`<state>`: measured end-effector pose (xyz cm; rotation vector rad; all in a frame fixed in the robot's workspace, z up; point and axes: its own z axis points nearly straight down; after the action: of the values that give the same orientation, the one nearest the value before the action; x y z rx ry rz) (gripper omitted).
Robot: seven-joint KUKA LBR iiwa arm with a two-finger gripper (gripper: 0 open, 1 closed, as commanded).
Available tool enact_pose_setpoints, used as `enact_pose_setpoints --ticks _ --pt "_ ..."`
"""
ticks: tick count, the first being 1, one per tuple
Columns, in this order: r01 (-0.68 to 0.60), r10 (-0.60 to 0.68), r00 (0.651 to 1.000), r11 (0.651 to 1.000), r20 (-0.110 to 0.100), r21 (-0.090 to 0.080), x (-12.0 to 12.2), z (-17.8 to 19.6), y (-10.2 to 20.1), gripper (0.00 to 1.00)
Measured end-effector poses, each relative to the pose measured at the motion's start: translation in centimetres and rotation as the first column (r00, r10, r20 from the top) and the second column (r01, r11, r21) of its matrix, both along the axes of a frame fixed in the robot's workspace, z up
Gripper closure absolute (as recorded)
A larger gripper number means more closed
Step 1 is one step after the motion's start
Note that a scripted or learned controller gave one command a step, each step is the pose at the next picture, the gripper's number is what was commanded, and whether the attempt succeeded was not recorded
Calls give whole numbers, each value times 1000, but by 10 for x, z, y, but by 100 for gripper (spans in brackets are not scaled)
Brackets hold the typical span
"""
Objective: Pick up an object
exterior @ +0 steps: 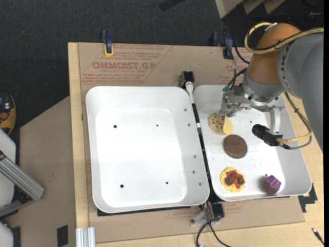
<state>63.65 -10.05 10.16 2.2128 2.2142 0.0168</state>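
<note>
Worktop [77,107] scene: gripper [226,113] down in right bin [295,163] at cookie [216,122], finger state unclear, possibly touching; nothing lifted yet

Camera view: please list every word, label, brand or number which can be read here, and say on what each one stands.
"CHEMCAST G P": red print on the brown board under the two bins, readable behind the left bin.
Smaller red lines above and below it: too blurred to read.
A repeat of the print near the right bin: too faint to read.
</note>
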Motion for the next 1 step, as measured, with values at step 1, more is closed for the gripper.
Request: enact_pose_setpoints --ticks 1 --pt "0 0 1000 1000 -3 1 -1 -2 0 0"
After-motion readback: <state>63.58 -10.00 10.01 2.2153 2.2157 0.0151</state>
